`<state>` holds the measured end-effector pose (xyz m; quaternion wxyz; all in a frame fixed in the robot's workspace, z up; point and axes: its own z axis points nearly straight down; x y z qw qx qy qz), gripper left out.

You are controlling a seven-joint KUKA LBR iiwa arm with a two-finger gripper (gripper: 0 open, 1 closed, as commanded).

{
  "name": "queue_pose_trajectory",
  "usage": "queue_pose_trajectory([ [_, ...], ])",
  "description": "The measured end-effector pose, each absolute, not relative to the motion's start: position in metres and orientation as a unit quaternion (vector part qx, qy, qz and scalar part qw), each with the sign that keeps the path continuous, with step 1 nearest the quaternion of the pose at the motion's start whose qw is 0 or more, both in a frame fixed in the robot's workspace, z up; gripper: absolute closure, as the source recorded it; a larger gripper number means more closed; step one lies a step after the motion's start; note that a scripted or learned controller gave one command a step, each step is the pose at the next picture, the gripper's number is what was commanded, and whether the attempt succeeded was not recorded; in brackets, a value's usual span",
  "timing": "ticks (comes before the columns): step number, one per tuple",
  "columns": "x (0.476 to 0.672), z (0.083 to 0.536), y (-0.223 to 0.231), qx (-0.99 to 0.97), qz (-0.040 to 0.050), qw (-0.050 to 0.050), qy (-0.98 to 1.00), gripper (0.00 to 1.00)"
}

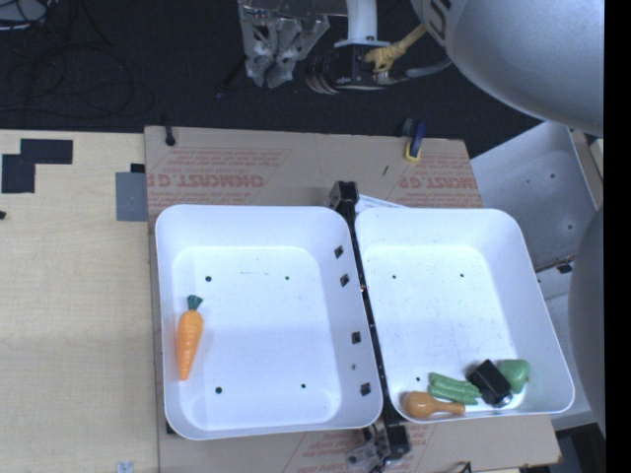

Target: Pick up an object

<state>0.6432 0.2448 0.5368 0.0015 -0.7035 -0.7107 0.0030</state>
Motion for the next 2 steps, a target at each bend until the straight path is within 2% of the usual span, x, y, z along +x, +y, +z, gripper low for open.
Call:
queue_pose_trajectory([
  [1,0.643,0.537,0.245,-0.703,0.0031,0.002,-0.711,1.00],
  [2,0.644,0.538,0.133,-0.711,0.0032,0.000,-0.704,1.00],
])
